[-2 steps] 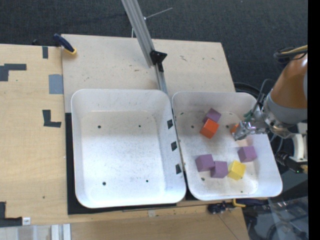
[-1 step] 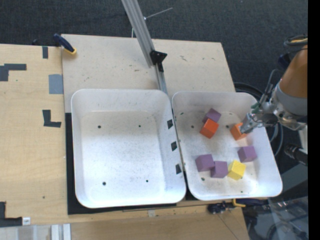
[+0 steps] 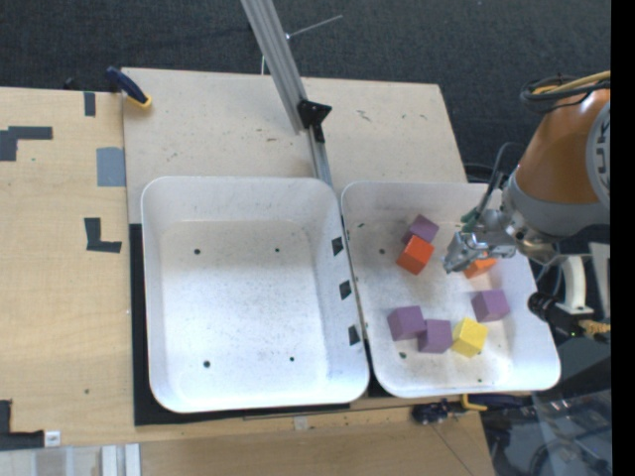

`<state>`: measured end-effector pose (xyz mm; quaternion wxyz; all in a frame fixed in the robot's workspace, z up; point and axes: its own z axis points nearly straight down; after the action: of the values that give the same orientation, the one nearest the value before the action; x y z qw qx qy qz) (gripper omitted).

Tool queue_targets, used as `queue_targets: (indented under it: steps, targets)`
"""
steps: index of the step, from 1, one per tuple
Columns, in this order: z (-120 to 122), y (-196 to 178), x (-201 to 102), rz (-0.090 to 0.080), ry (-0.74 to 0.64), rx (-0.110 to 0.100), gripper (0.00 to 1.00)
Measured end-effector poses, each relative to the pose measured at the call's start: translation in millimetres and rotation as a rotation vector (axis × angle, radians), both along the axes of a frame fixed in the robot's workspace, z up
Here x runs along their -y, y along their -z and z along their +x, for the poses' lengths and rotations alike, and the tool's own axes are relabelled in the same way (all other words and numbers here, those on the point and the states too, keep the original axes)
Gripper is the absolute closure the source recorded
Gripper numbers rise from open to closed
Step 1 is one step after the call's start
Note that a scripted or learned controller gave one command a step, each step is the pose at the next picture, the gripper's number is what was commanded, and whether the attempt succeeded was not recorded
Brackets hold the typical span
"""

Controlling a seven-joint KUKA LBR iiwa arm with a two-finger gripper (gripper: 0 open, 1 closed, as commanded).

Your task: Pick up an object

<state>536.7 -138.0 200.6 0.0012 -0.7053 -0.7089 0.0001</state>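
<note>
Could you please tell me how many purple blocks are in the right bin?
4: one touching the orange block, two adjoining near the front, one below the gripper. The arm may hide more.

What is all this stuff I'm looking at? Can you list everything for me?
Bins: 2, white, side by side on the bench; left bin, right bin.
Purple blocks: 4, in the right bin; one at the top, a touching pair, one to the right.
Orange block: 1, beside the top purple one.
Small orange piece: 1, under the end effector.
Yellow block: 1, right bin.
Metal pole: 1, grey.
Arm: 1, grey and orange.
End effector: 1, over the right bin.
</note>
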Motion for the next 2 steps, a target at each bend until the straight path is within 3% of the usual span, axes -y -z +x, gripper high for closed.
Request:
queue_targets:
  steps: [2]
  targets:
    - [4, -14, -121, 0.001, -0.003, 0.001, 1.00]
